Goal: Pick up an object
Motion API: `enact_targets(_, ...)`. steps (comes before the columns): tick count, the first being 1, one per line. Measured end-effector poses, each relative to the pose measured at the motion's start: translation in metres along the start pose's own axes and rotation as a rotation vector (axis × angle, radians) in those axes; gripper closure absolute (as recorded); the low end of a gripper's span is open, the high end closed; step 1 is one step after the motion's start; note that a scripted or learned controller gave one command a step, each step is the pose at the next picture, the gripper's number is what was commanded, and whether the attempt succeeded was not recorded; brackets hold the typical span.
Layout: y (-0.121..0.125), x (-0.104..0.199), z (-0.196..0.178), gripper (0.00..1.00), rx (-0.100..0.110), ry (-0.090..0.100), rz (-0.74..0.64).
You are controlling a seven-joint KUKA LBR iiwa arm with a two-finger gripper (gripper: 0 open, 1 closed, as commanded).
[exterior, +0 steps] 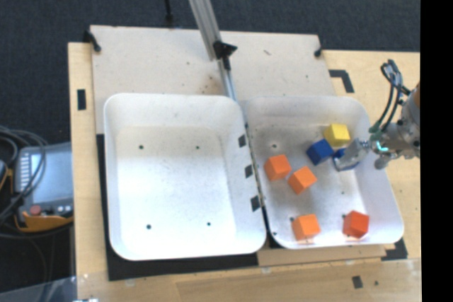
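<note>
Presently, working from the left of the frame, we record the left bin (127, 117) with only specks on its white floor. Right of centre sits the right bin (354, 112), which holds all the candidate objects: an orange cube (277, 167) nearest the dividing wall, a second orange cube (303, 179) just beside it, a third orange cube (306, 226) toward the lower edge, a red-orange cube (356, 224) in the lower right corner, and, higher up, a blue cube (319, 151) touching a yellow cube (337, 134). At the far right, the gripper (347, 158) reaches in over this bin's right side. We cannot tell whether its fingers stand apart or closed, and nothing is seen between them. In our judgement the blue cube is the nearest target, lying just left of the gripper tip and slightly up-frame, with the yellow one crowding it.
</note>
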State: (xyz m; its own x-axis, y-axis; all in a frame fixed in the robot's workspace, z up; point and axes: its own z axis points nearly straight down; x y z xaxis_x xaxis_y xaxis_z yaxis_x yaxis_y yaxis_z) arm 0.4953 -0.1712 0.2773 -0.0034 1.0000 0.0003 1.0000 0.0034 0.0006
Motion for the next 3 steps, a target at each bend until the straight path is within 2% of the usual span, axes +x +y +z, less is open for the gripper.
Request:
enact_targets(1,0.000,0.000,-0.001,0.00,-0.002,0.000,0.002)
enact_targets(3,-0.010,-0.006,0.091,0.00,0.004,-0.001,0.005)
